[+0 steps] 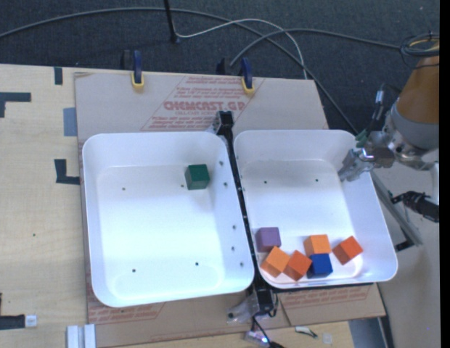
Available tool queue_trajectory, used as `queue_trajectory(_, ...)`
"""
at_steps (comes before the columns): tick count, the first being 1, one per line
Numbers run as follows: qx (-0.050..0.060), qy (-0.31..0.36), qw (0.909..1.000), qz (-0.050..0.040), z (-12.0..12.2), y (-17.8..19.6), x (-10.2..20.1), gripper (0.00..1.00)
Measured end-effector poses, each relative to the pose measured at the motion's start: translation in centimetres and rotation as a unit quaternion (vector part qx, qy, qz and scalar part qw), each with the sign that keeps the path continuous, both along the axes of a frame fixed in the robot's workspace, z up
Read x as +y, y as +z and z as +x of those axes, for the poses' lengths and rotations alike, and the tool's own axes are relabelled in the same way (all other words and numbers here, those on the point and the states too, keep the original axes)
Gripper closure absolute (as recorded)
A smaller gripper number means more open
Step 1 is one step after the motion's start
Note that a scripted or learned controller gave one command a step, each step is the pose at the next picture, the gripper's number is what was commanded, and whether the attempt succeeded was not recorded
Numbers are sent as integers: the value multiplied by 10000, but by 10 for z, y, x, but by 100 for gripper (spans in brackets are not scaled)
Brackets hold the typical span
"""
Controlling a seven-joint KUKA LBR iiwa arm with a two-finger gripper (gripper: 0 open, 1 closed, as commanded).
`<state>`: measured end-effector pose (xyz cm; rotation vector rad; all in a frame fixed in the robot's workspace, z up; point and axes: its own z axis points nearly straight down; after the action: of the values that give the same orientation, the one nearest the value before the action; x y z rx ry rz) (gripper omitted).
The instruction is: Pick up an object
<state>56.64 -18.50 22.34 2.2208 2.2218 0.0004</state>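
The gripper (353, 164) hovers at the right bin's (297, 142) far right rim; I cannot tell how far it is open, and nothing shows in its grasp. The blocks, three orange (348, 249), one blue (321, 265), one purple (268, 238), cluster at that bin's near edge. They look small, light, stiff and smooth-sided, best pinched across opposite flat faces, the purple one standing freest.
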Motion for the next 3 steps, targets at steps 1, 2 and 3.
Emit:
queue_trajectory(1, 5, 19, 10000, 5, -2, -7, 55, 100)
queue_trajectory(2, 2, 25, 10000, 6, 0, -2, 117, 100)
queue_trajectory(3, 8, 19, 10000, 5, 1, -9, 169, 100)
